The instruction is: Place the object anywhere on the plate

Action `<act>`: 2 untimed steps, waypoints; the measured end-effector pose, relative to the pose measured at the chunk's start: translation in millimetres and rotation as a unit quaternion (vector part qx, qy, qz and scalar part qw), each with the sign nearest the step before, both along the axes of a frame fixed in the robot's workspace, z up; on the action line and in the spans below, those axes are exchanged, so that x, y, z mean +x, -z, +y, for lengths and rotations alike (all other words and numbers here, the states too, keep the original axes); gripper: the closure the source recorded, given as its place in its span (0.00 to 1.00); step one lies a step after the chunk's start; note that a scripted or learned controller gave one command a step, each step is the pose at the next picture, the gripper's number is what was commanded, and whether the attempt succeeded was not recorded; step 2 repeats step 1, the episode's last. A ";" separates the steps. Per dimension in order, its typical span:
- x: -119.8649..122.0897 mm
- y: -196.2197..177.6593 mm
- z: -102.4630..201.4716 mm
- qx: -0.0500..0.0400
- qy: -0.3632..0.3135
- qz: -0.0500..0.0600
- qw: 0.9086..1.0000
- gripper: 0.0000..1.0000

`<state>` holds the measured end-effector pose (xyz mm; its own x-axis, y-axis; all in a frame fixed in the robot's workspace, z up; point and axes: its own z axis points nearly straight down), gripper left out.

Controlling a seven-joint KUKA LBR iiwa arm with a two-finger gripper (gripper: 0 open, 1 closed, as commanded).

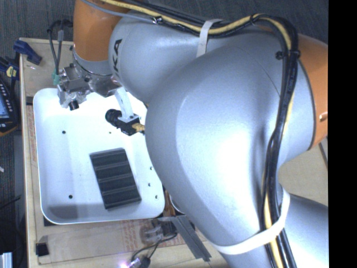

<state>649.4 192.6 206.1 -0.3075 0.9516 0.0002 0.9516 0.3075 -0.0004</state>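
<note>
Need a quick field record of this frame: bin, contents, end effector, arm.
bin: white bin, left side of view
contents: dark ribbed block, flat on the bin floor, lower middle
end effector: over the bin's upper-left corner in view, apart from the block
arm: grey arm, orange band above the wrist, covers the view's right half
block contact: none, block lies free

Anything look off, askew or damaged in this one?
Only mildly: the dark ribbed slab lies slightly askew to the walls of the white bin. Nothing looks spilled or broken.
</note>
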 end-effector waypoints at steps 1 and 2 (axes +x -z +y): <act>-54.7 53.6 -24.1 -0.001 0.048 0.003 0.999 1.00; -54.7 53.6 -24.1 -0.001 0.048 0.003 0.999 1.00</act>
